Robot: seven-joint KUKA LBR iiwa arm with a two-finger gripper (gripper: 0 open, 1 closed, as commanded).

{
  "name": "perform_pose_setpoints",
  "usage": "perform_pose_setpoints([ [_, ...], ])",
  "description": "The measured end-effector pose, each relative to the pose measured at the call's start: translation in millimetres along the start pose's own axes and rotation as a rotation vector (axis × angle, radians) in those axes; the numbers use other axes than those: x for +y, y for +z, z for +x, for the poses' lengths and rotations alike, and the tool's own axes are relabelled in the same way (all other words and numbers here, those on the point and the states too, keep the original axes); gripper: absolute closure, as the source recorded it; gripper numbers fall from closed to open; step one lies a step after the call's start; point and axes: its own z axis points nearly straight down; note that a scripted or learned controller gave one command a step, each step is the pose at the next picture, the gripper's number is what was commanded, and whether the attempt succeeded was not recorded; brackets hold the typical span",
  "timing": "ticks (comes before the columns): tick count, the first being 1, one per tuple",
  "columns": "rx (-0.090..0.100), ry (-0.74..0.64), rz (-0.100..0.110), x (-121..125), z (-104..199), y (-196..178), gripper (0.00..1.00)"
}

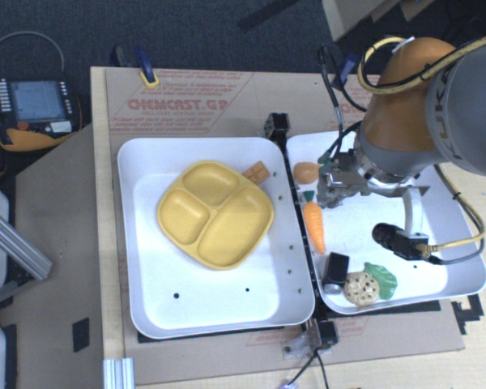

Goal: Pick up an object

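Hovering low in the right bin (pixel 462 278), gripper (pixel 332 186) sat just above the carrot (pixel 313 225), egg-like brown piece (pixel 305 172) beside it toward the divider. Jaw state: couldn't tell, wrist housing blocked the tips. Risks: descent could clip the bin wall or nudge the carrot sideways, closing on nothing. Further out: black block (pixel 336 267), cookie (pixel 359 286), green toy (pixel 382 278). Left bin's yellow tray (pixel 215 214) partly hid a small wooden block (pixel 257 172).

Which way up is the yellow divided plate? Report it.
Right way up: the yellow divided plate lies flat in the left bin, its three hollow compartments facing the camera.
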Motion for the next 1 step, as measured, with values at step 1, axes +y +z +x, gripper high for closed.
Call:
perform_pose_setpoints([
  [1, 0.0, -0.003, -0.004, -4.4, 59.3, -11.2, 1.0],
])
